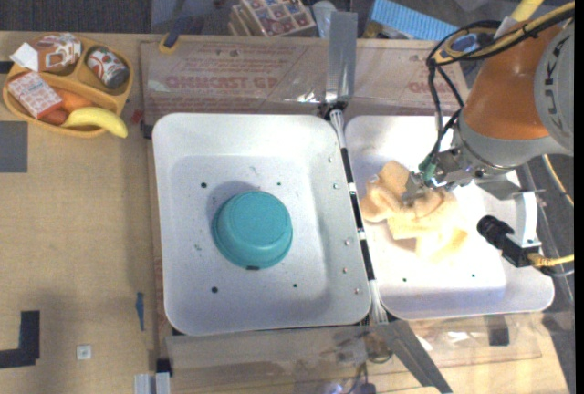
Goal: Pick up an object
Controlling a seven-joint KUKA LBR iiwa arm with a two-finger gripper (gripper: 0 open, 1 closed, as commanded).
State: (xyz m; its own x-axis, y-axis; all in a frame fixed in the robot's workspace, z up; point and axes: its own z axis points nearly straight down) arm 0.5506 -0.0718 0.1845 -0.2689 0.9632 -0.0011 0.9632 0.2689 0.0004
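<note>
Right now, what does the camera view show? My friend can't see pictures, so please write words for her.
A grey robot arm with an orange band reaches from the right, its gripper down among pale tan floppy pieces in the right shallow white bin. The left shallow white bin holds an upside-down teal round bowl. A yellow tray of toy food sits on the bench at far left.

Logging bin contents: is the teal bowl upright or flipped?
Flipped, it seems. The teal bowl in the left bin shows a smooth closed dome on top, with no open rim or hollow.

arm [511, 100]: reaching in from right | gripper [422, 187]: lowered (wrist bent down)
</note>
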